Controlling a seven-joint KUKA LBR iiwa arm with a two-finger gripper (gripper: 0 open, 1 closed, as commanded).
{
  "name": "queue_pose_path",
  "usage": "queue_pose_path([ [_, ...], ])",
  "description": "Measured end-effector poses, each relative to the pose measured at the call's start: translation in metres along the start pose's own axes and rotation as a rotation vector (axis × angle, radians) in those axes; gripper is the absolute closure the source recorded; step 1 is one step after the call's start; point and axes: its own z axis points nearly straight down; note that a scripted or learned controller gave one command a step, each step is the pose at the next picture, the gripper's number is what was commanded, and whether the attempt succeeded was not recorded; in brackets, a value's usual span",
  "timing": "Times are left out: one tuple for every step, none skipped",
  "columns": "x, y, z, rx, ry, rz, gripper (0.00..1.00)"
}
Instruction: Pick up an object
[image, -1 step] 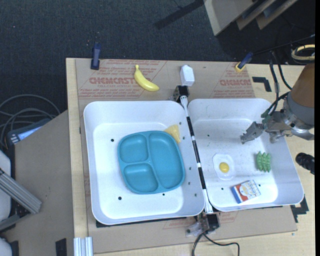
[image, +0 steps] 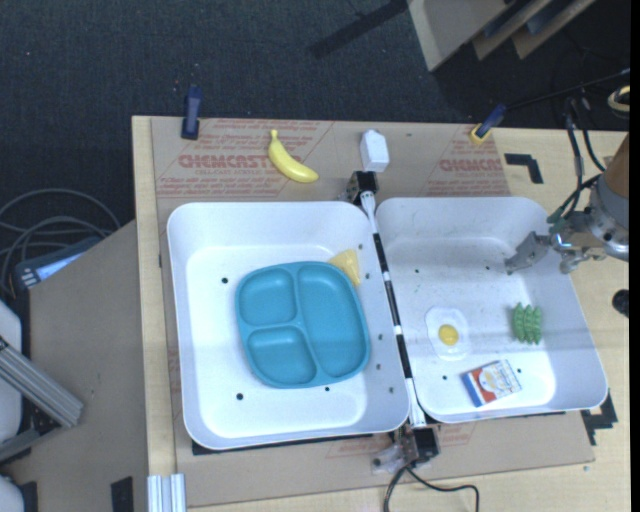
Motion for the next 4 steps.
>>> queue_pose_path([
  [0.008, -0.043, 0.082, 0.005, 0.01, -0.004, 0.0],
  [0.005, -0.043, 0.071, 0.002, 0.004, -0.001, 1.0],
  [0.099, 0.002, 0.08, -0.001, 0.002, -0.002, 1.0],
  [0.162, 0.026, -0.02, 0.0, 0.003, -0.002, 1.0],
])
